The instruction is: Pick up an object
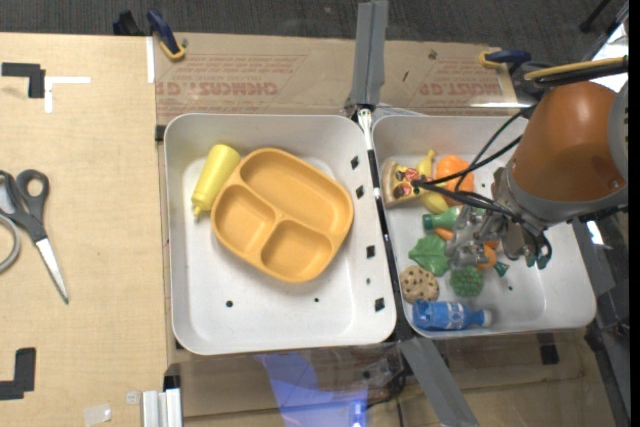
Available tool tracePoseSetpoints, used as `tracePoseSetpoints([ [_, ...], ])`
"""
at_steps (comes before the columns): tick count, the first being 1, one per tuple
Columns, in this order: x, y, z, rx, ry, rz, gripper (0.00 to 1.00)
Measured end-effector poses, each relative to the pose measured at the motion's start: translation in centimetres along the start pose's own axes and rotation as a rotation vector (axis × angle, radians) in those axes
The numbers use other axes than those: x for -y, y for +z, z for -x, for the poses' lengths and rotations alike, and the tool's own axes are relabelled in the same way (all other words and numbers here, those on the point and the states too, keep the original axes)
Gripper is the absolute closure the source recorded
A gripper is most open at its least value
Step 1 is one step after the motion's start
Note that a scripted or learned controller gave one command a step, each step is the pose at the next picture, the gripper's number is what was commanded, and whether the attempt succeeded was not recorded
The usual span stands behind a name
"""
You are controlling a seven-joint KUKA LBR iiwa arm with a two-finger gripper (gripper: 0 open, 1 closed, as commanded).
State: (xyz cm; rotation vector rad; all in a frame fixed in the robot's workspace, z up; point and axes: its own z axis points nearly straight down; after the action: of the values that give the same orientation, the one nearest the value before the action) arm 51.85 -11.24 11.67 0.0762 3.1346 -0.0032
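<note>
While the arm hangs low over the right bin (560,315), the camera view puts the gripper (468,245) down among the toy pile near that bin's middle, and whether it has hold of anything I cannot tell; cables and clutter hide its tip. Beneath and around it lie a green leafy toy (432,250), an orange piece (452,167) and a banana (432,200) toward the far edge, a cookie (419,283) by the left wall, a small green lump (466,282) and a blue bottle (450,317) along the near edge. The left bin (200,315) carries a yellow divided plate (282,213) with a yellow bottle (214,177) at its far-left corner. To grasp well here, I judge the descent should centre on a single item, probably the green toy, closing firmly before a straight lift, since neighbours press close and could snag.
</note>
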Motion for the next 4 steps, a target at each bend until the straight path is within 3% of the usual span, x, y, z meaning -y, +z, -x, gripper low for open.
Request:
tracePoseSetpoints([
  [1, 0.0, 0.0, 0.0, 0.000, 0.000, 0.000, 0.00],
  [2, -1.1, 2.6, 0.5, -0.006, -0.013, 0.001, 0.00],
  [3, -1.1, 1.7, 0.6, -0.004, -0.015, 0.000, 1.00],
  [4, -1.1, 1.7, 0.6, -0.004, -0.015, 0.001, 0.00],
])
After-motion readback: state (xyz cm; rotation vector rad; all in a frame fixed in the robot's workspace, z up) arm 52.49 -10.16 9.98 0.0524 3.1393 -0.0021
